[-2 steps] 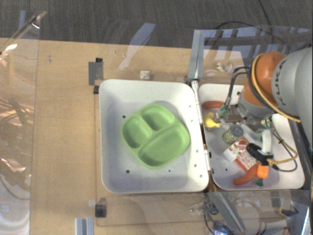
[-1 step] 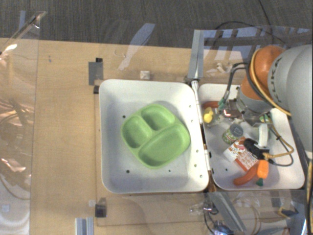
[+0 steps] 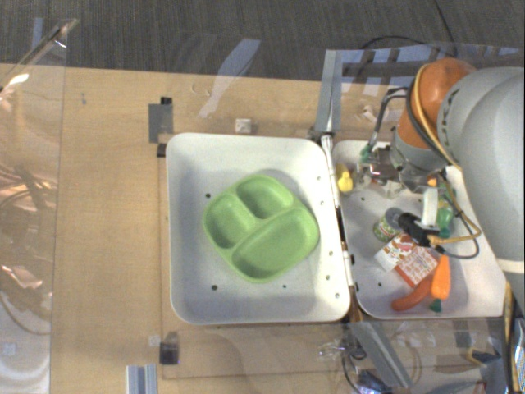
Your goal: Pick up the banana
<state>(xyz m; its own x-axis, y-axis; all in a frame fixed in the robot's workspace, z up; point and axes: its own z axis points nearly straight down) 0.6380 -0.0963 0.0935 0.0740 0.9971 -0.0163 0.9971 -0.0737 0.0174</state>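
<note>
While the arm (image 3: pixel 480 130) reaches in over the right bin (image 3: pixel 484 302), the banana (image 3: pixel 344 180) lies at that bin's upper left corner, just beside the wall that divides the two bins; little of it shows beyond a small yellow patch. The gripper (image 3: pixel 385 173) hangs just to the right of the banana (close, though whether touching cannot be told), and its state, spread or pressed together, cannot be told from this angle, since wrist and cabling crowd the spot. Nothing yellow shows within the gripper, so by judgement the banana is not yet picked up: the approach appears largely made, while grasp and lift remain.

Other contents of the right bin lie nearer the viewer: a small round can (image 3: pixel 385 226), a red-and-white packet (image 3: pixel 408 261), a carrot (image 3: pixel 441 279) and a reddish sausage-like item (image 3: pixel 408 300), all well apart from the banana. The left bin (image 3: pixel 189 220) bears a green divided plate (image 3: pixel 261 227), which plays no part in the task.
</note>
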